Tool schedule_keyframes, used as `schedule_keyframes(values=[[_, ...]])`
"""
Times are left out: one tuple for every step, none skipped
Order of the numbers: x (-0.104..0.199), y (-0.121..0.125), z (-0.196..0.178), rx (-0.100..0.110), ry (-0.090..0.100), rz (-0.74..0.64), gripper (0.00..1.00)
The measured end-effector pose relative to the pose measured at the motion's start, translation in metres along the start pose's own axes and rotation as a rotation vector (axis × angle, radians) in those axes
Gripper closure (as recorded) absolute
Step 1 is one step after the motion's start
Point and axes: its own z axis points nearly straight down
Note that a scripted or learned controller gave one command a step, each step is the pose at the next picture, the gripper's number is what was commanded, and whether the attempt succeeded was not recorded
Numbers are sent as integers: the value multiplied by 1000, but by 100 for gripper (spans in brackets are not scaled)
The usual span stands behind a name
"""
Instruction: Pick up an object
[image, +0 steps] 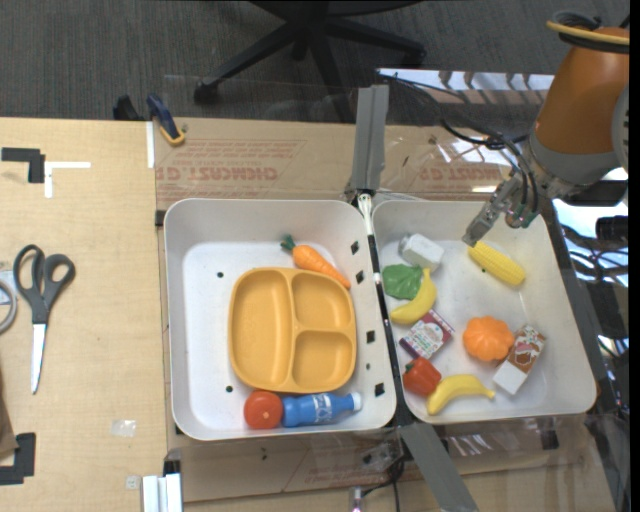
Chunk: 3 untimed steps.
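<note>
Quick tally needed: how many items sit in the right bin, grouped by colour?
Yellow: 3, the corn cob and two bananas
Orange: 1, an orange
Green: 1, a leafy piece
Red: 1, a small block
White: 1, a block
Printed packets: 2
Total: 9

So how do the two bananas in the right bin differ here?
The upper banana lies near the bin's left wall, touching the green leafy toy; the lower banana lies near the front edge of the right bin, beside the red pepper. The upper one runs at a slant, curving up; the lower one lies more level. Both are yellow toy bananas, apart from the gripper.
</note>
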Motion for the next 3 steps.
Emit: schedule_keyframes(values=[[38,21,-62,1,2,130,100],[100,37,15,3,5,186,100],[196,23,-37,3,4,300,100]])
